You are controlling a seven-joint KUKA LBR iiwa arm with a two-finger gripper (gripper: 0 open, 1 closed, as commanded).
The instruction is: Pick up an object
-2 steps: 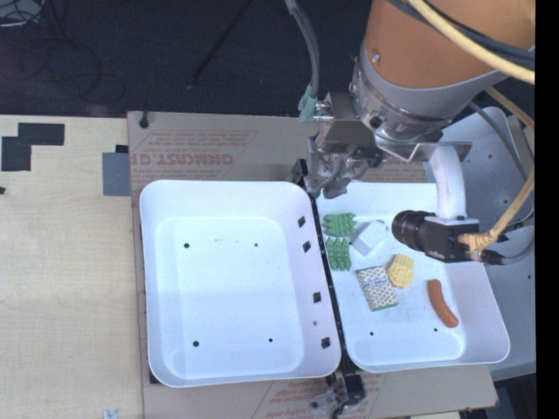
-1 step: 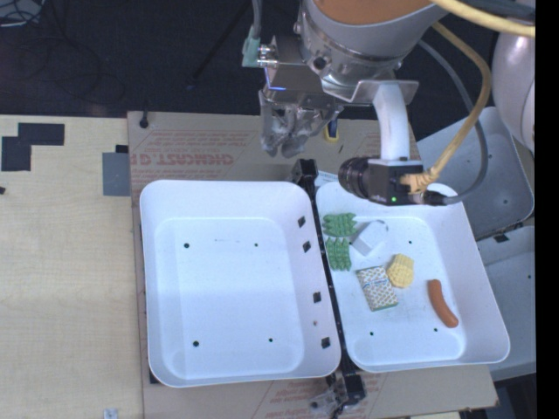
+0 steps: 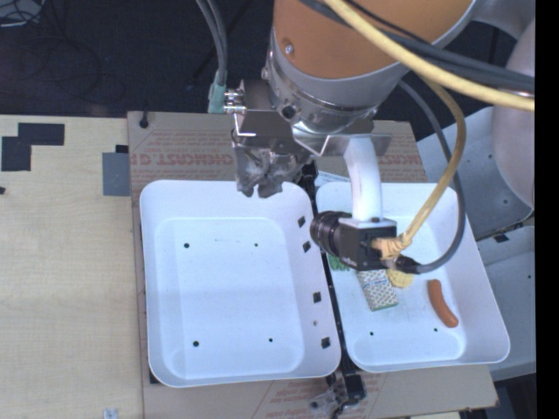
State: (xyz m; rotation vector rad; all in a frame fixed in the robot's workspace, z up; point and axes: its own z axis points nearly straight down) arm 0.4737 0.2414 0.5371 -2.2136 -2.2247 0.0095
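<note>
Starting at the left, bare wooden bench [image 3: 61, 278] runs up to a cardboard sheet [image 3: 175, 147] that lies under both bins. The left bin [image 3: 162, 321] comes next, and my gripper [image 3: 262, 180] hangs over its far rim, near the corner by the gap between the bins. It is a dark, blurred lump from this angle, so I cannot tell whether it is clenched or released.

A black unit [image 3: 345, 238] on a white post juts from my wrist over the near-left part of the right bin [image 3: 472, 339], covering the top of a speckled packet [image 3: 380, 291]. A yellow cable [image 3: 437, 190] loops down to a small yellow piece touching that packet. An orange stick [image 3: 443, 305] lies apart to the right, in the open.
</note>
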